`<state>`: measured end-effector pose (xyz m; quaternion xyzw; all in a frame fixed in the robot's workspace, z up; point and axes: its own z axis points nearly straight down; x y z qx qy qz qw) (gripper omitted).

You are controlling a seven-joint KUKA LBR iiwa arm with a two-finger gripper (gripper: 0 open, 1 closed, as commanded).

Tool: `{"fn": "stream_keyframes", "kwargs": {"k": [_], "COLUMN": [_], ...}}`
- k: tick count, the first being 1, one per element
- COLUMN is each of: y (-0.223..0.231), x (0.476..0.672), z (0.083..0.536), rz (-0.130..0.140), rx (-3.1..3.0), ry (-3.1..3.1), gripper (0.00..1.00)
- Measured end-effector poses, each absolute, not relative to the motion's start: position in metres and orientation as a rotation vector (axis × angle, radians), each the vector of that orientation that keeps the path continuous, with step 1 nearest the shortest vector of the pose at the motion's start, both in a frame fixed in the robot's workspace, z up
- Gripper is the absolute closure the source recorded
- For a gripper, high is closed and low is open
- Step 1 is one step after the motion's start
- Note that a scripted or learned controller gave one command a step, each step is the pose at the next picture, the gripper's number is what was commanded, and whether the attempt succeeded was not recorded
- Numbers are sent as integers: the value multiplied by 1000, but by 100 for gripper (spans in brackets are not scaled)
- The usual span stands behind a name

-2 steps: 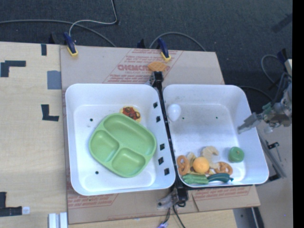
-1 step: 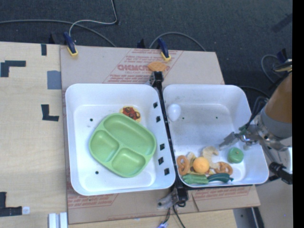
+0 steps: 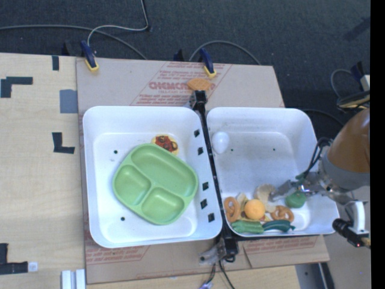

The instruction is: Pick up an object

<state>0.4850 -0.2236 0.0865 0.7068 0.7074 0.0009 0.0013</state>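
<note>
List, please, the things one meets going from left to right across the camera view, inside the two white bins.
Green tray → small red and yellow piece → white ball → pretzel → orange ball → gripper. I leave out the other toy food around the orange ball, since it overlaps.

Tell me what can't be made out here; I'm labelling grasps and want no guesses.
- Gripper, camera view: too small and blurred to tell its state.
- Green object beneath it: held or merely touched, unclear.
- Small item: partly hidden behind the green tray.
</note>
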Motion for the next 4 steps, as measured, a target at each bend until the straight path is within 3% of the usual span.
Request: {"fn": "stream_keyframes", "kwargs": {"k": [1, 2, 3, 4], "y": [-225, -166, -112, -57], "x": [486, 577, 591, 554], "z": [97, 168, 139, 184], "rz": [4, 2, -2, -1], "rx": [2216, 2218, 2220, 2220], "ry": [2216, 2224, 2225, 2225], "gripper": [100, 100, 100, 100]}}
